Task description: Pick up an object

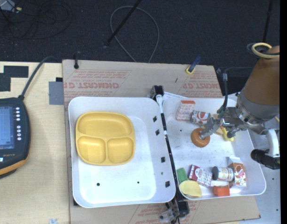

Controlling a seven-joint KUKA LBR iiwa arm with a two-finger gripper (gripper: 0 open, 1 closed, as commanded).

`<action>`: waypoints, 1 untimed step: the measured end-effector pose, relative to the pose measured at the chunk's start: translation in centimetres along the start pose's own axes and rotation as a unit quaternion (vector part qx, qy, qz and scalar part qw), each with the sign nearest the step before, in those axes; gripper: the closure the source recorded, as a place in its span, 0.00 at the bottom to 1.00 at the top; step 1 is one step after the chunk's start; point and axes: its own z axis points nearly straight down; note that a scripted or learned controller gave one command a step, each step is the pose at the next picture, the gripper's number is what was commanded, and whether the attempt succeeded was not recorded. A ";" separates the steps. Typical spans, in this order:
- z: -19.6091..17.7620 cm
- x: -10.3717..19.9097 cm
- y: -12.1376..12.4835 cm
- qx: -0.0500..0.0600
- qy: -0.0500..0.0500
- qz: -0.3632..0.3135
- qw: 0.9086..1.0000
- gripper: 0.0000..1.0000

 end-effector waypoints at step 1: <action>11.9 -1.0 5.5 -0.006 0.000 0.000 1.000 0.00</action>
